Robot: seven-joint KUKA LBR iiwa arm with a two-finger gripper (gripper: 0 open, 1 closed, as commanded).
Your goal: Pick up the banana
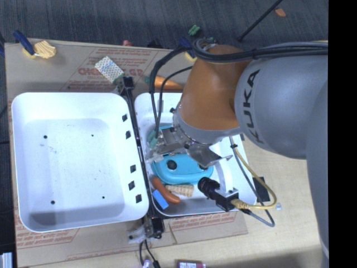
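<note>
The grey arm [279,105] hangs over the cluttered right bin [144,102] on a cardboard-covered bench [72,60]; gripper state unclear.

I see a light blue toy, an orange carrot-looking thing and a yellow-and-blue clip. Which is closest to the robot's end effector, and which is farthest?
1. Light blue toy: in the right bin, right under the end effector.
2. Orange carrot-shaped piece: the same bin's near corner, a bit beyond the toy.
3. Yellow-and-blue clip: the cardboard's far left corner, past the left bin.
</note>
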